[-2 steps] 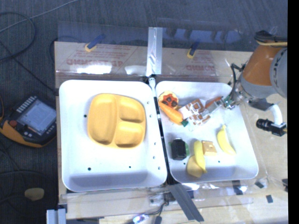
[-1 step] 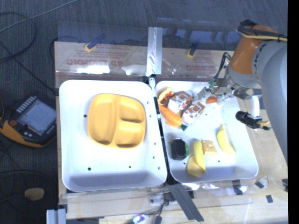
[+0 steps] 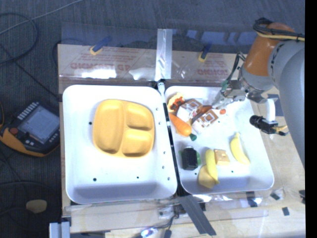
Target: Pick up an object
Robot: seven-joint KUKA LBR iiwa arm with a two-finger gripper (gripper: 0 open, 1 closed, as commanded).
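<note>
Two white bins sit side by side; the tool (image 3: 221, 99) hovers over the right bin's (image 3: 257, 180) snack packets (image 3: 198, 114), grip unclear.

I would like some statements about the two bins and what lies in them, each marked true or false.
1. The yellow tray lies in the left bin. True.
2. Two bananas lie in the left bin. False: both bananas lie in the right bin.
3. The gripper is over the far part of the right bin. True.
4. The carrot is near the right bin's left wall. True.
5. The dark block rests on the tray. False: it lies in the right bin, beside a banana.
</note>
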